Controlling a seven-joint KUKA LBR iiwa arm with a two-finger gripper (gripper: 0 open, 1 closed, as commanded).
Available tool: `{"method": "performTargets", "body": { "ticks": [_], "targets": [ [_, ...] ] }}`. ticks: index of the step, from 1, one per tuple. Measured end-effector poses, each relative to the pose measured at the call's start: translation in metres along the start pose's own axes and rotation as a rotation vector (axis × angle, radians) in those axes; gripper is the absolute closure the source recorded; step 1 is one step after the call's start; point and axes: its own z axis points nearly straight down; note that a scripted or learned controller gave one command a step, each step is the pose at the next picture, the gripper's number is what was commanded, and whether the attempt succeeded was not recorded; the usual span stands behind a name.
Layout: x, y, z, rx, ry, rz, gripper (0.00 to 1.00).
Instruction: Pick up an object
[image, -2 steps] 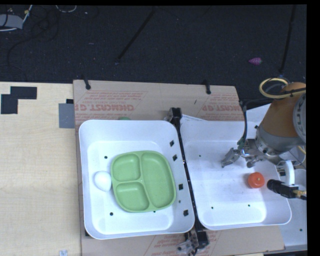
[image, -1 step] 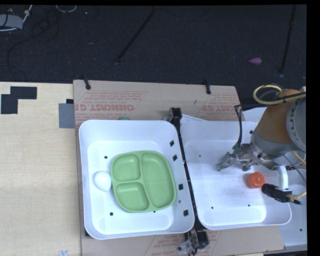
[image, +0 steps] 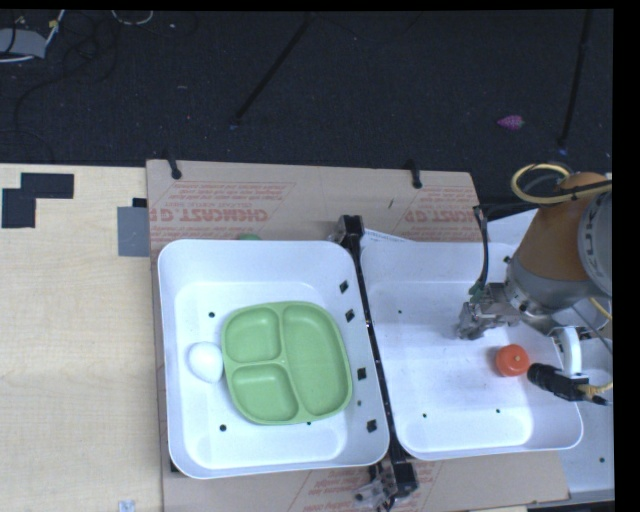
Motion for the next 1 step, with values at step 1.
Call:
{"method": "performTargets", "body": {
  "ticks": [1],
  "targets": [
    [0.0005, -0.0027, -0.0425, -0.003, -0.001, 0.0, 1.0]
  ]
}}
